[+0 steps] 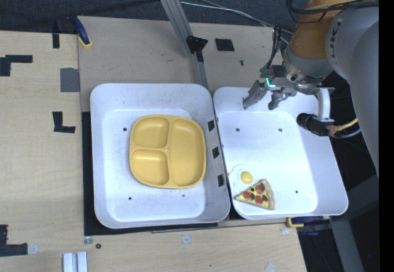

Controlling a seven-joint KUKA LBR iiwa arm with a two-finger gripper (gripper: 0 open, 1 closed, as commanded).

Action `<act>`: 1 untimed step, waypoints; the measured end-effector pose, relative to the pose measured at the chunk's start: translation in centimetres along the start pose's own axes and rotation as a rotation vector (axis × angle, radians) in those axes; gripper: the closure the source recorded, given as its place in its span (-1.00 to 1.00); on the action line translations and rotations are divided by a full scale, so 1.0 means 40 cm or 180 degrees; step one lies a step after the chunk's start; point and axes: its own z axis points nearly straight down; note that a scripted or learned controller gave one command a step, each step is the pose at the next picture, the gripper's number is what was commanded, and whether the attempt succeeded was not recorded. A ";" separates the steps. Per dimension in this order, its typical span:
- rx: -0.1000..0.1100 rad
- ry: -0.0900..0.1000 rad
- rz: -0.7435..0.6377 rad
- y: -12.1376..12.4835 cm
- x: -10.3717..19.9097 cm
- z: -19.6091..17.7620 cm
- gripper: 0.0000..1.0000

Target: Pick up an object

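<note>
Pizza slice (257,194) and fried egg (245,176) lie near my bin's (308,160) front; my gripper (263,100) hovers spread and empty above its far edge, well apart.

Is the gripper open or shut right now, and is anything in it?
Open and holding nothing: the gripper hovers over the right white bin's far edge with its two fingers spread apart and only bare bin floor showing between them.
</note>
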 end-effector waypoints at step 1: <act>-0.0011 -0.0001 -0.0001 0.002 0.000 -0.004 -1.00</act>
